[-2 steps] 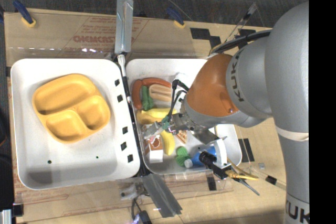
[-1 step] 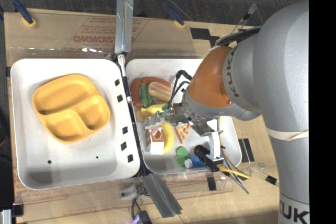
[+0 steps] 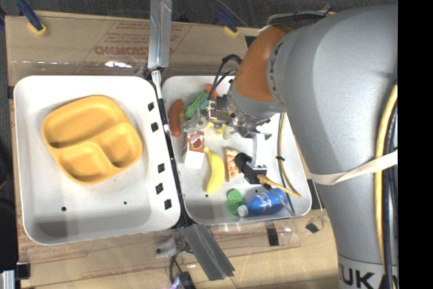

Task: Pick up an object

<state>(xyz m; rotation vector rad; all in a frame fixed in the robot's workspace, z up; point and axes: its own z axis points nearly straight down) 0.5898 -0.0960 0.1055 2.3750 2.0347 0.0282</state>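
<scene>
Where the frame's lower edge meets the desk (image 3: 284,267), the right bin (image 3: 298,203) starts, holding a blue bottle (image 3: 267,202) with a green cap at its near wall. Just above lie a banana (image 3: 215,171) and a small red-and-white box (image 3: 195,142). Higher, at centre, the jaws (image 3: 215,112) sit among a green item (image 3: 197,105) and a red sausage (image 3: 176,117); whether they grip anything I cannot tell. Left, the other bin (image 3: 27,213) carries a yellow tray (image 3: 91,137).
</scene>
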